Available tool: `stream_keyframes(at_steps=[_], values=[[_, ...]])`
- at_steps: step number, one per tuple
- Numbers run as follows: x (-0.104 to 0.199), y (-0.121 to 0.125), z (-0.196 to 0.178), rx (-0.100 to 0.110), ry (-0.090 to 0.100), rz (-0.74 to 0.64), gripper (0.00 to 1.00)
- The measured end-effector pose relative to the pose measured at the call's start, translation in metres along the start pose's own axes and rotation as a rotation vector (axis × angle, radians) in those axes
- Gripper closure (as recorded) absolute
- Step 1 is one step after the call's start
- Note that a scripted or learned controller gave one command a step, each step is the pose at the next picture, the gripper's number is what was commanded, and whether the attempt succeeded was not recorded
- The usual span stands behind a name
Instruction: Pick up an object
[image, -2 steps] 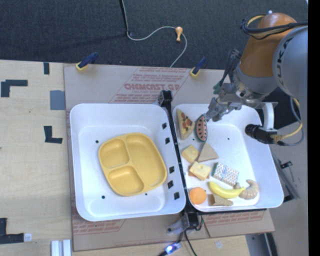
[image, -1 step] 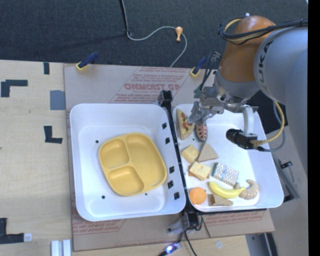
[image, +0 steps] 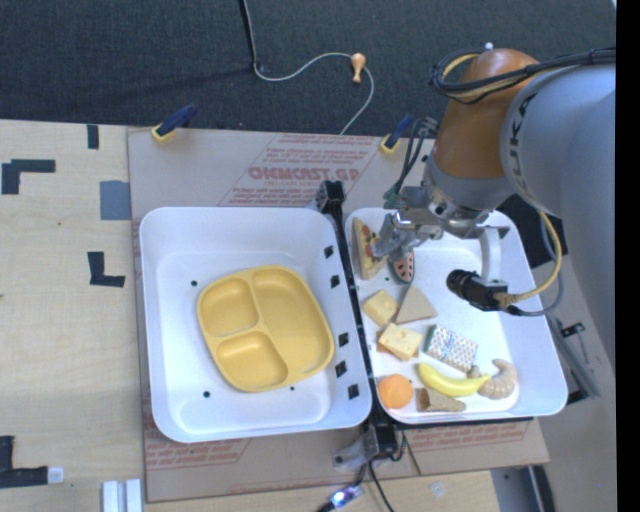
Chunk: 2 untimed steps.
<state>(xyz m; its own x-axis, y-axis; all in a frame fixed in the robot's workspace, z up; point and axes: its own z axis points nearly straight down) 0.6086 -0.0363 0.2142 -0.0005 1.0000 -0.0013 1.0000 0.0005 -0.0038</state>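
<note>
Object: none lifted yet, as far as I can judge; all the toy food lies in the right bin, lower right of the frame. Along that bin's near edge: orange, banana, croissant, packed close. Above them sit a cheese block, a checked packet and two wedges, also tight together. Farther up, against the bin's left wall, are a pizza slice and a watermelon slice.

Gripper hangs over that far-left corner, just beside the watermelon slice and pizza slice. Cannot tell how it is set; nothing is visibly held. Judgement: approach stage, with grasp and lift both left to do.

Room: tight at the divider between the bins, where the pizza slice hugs the wall. The right half of the right bin is bare floor. The left bin, centre frame, holds a yellow tray with free floor round it.
</note>
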Motion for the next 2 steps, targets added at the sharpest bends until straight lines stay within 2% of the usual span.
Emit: stream_keyframes(at_steps=[1, 2], values=[[0.001, 0.011, -0.012, -0.003, 0.002, -0.001, 1.00], [0.003, -0.004, -0.006, 0.000, 0.000, 0.001, 1.00]])
